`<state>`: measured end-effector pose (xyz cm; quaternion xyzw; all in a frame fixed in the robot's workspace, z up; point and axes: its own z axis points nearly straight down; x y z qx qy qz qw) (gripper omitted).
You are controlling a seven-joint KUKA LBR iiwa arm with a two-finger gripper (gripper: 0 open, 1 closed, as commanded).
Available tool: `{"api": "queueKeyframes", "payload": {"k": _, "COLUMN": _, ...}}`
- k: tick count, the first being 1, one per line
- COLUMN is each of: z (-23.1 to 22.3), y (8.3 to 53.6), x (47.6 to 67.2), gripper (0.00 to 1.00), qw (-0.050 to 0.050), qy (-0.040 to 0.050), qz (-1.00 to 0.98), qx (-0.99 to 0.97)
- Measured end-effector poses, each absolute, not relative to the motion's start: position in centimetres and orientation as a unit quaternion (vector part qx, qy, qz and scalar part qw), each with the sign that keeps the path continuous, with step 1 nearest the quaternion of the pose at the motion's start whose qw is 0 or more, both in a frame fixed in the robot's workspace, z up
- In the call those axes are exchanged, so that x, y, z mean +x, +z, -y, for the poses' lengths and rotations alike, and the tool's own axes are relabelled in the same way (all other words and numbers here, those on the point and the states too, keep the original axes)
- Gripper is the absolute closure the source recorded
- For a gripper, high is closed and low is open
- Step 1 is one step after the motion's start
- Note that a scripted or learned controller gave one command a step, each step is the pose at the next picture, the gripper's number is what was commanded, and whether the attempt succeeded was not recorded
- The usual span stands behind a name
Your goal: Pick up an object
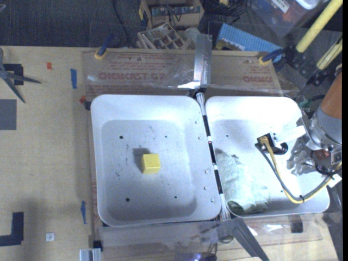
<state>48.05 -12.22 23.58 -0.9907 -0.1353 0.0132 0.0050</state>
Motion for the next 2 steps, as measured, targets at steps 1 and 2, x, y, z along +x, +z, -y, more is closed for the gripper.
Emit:
{"api": "queueKeyframes", "payload": {"k": 1, "z": 12.3, "y": 24.3, "x": 48.1, "gripper": 1.0, "qw": 0.006, "qy": 0.016, "qz": 0.136, "qx": -0.991}}
{"api": "queueKeyframes", "payload": {"k": 2, "z": 17.3, "y": 9.8, "x": 47.8, "gripper": 1.0, "qw": 0.003, "qy": 0.0035, "qz": 0.099, "qx": -0.995}}
